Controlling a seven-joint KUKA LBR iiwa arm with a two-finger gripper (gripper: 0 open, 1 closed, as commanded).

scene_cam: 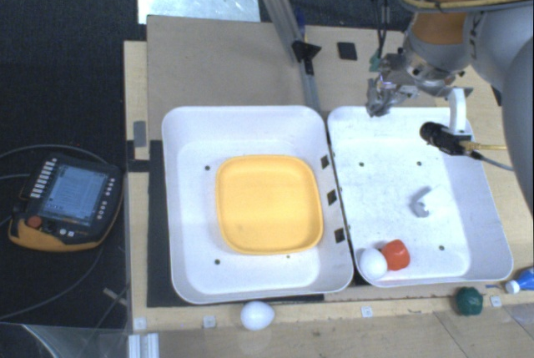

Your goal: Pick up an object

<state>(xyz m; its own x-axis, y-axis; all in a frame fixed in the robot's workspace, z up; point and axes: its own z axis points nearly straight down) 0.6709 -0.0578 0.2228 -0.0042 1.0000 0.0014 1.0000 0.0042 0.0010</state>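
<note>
**While the claw waits at the far rim, three small things lie in the right bin**

Although the task names no one object, the right bin point(480, 206) holds the candidates, and all of them lie on the near side of the claw point(380, 103), which hovers at the bin's far rim under the grey arm point(501, 22). Whether its tips are spread or pressed together I cannot tell, because they are small and dark against the bench.

Closest to the claw, toward the middle of the bin, lies a small grey curved piece point(421, 202), shaped like a hook. It looks stiff and light, probably plastic or metal. It lies flat, so I judge it hard to take; the tips should close across its thicker bend.

Farther from the claw, in the near corner of the bin, an orange-red cylinder point(395, 254) touches a white ball point(372, 263). The cylinder seems small, rigid and light, and its straight sides give a good place to pinch. The ball looks smooth and may slip or roll out; it should be taken across its widest part.

Because these two touch each other and sit close to the bin wall, one tip may have little room.

Left of the claw, the other bin point(179, 206) carries a yellow square plate point(269, 203), wide and shallow, which I judge too broad for such a claw.
</note>
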